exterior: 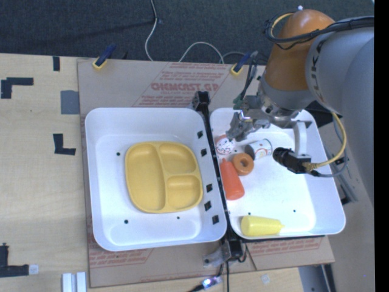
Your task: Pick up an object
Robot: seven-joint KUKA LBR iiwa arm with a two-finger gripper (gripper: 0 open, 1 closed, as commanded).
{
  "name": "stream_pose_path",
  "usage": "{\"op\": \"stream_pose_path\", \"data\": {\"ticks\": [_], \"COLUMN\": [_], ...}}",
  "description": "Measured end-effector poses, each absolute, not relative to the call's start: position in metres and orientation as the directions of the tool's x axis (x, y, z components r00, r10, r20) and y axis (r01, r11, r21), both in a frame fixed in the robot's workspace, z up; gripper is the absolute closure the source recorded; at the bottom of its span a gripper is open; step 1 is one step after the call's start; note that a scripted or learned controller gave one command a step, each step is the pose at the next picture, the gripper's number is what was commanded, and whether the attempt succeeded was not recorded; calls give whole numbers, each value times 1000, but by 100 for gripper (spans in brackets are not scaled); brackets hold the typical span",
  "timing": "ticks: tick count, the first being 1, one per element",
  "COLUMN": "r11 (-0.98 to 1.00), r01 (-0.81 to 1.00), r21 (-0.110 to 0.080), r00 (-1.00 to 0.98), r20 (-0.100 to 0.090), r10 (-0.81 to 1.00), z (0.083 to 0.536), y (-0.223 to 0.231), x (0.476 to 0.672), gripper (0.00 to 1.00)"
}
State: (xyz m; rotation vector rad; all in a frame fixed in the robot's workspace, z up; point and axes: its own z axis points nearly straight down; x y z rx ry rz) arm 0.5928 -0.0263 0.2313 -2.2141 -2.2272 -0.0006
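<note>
Looking down on two white bins split by a black divider (209, 163). Everything placed from that divider.

Right of the divider, up by its far half: gripper (239, 128), hanging low over the right bin (316, 215). Grey arm (346, 72) with the orange band (295, 47) reaching in from the right, tilted down toward the divider. Jaws too dark and cluttered to read: cannot tell whether spread or pressed together. Nothing visibly pinched.

Just right of the divider, under the gripper tip: small white piece with red marks (223, 145). Cannot tell whether touched or merely close.

A little further right of the divider: brown donut (244, 163), lying flat, hole up. Touching it on the near side, a carrot (231, 179), lying almost along the divider and just beside it. Beyond the donut, away from the divider: another small white item (262, 146), too small to name.

Right of the divider's near end: yellow lump (261, 225), lying on its side by the bin's near wall, well apart from the carrot.

Left of the divider: left bin (100, 163) holding a yellow plate (163, 176) with three compartments, flat, about in the middle.

Under both bins: cardboard sheet (176, 84), pinned at its far corners by two blue-and-yellow clamps (103, 56).
</note>
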Motion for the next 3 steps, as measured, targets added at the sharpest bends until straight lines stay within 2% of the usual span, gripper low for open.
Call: {"op": "stream_pose_path", "data": {"ticks": [1,2,3], "r11": [6,6,3], "r01": [1000,1000,1000], "r21": [-1,-2,-2], "r00": [-6,-6,-3], "r20": [0,1,-1], "r10": [1000,1000,1000], "z": [220,212,212], "y": [25,80,77], "x": [615,627,626], "gripper": [100,100,0]}}
